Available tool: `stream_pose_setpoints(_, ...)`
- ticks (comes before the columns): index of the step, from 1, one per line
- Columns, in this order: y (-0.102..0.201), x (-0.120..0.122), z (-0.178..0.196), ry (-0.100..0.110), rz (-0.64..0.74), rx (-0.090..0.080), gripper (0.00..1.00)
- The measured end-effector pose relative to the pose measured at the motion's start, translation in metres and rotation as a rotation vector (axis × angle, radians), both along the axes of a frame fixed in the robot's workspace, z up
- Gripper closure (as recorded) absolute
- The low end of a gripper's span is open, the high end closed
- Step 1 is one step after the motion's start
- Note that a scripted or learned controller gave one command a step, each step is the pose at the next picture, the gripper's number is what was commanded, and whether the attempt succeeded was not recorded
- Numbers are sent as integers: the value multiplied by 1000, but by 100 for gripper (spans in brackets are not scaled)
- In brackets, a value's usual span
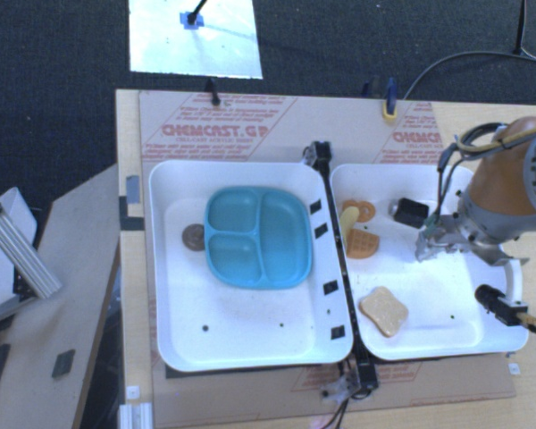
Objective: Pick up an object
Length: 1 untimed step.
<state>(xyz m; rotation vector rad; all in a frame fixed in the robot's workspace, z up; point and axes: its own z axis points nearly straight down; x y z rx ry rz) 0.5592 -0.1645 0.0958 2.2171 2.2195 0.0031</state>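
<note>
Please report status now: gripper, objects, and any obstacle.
Gripper low in right bin, nothing seen held. Waffle beside it, bread slice nearer front. No obstacle.

Smooth plastic on printed board

Two shallow white plastic bins (250, 351) look smooth with a faint sheen; the blue divided plastic plate (257, 238) is smooth and semi-glossy; the tan board with red lettering (223, 123) under them looks matt; the dark floor (54, 61) reads as rough, carpet-like.

the arm (509, 186) is cut off at the right edge; the blue plate (257, 237) partly hides a brown disc (193, 237).
</note>
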Motion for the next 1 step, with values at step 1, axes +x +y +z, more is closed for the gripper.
stream_pose_setpoints(1,8,0,47,0,4,1,100)
